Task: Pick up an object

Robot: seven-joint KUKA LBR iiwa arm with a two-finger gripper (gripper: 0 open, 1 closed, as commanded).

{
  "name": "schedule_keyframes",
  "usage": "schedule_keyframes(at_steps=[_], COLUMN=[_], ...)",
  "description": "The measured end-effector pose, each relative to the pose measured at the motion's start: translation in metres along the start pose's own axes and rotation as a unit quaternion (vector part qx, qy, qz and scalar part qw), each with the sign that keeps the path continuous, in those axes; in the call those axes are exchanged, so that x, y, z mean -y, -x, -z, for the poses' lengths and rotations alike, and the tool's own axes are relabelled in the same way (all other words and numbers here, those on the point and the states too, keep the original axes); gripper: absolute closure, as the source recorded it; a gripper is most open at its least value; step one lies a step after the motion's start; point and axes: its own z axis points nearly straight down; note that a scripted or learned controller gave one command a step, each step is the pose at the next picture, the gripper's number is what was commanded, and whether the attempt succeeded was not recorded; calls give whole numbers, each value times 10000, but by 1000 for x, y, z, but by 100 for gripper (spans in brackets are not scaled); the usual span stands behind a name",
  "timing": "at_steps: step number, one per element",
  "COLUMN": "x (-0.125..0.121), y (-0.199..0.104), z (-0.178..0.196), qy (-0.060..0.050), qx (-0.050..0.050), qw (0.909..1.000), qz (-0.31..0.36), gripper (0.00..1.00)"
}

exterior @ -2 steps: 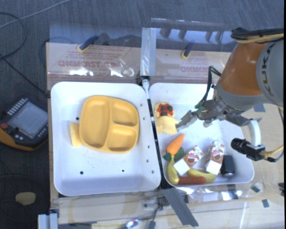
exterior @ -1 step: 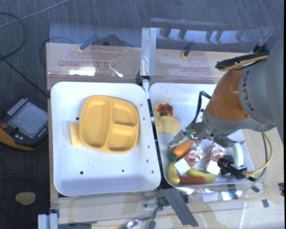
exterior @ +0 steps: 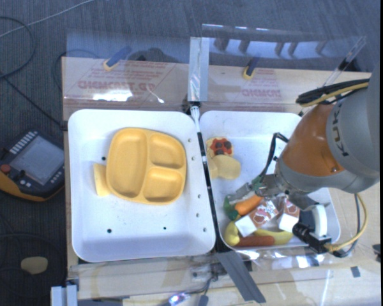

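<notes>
Arm: the grey KUKA arm with its orange band (exterior: 313, 148) reaches in from the right and hangs over the right bin.
Left bin: the shallow white bin on the left (exterior: 89, 234) holds a yellow three-compartment plastic tray (exterior: 145, 165), with a pale yellow flat piece (exterior: 100, 178) tucked against the tray's left edge.
Right bin: the shallow white bin on the right (exterior: 255, 123) holds the clutter — a pale yellow rounded toy (exterior: 225, 166) topped by a red-and-black piece (exterior: 221, 146), an orange carrot toy (exterior: 247, 204), a yellow banana toy (exterior: 258, 238) and small red-and-white blocks (exterior: 268, 214).
Gripper: the two-finger gripper (exterior: 263, 188) sits just above the carrot toy; whether it is apart or closed cannot be told.
Risk: the toys lie touching and overlapping, so a closing grip may likely catch two at once or slip off the carrot's rounded side — a miss looks plausible.
</notes>
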Motion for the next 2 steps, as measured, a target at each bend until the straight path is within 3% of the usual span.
schedule_keyframes(at_steps=[1,2], x=[-2,-51], y=[0,-49], z=[10,89], qy=[10,-124], qx=[-11,20], qw=[10000,9980], qz=[0,-621], gripper=[100,100])
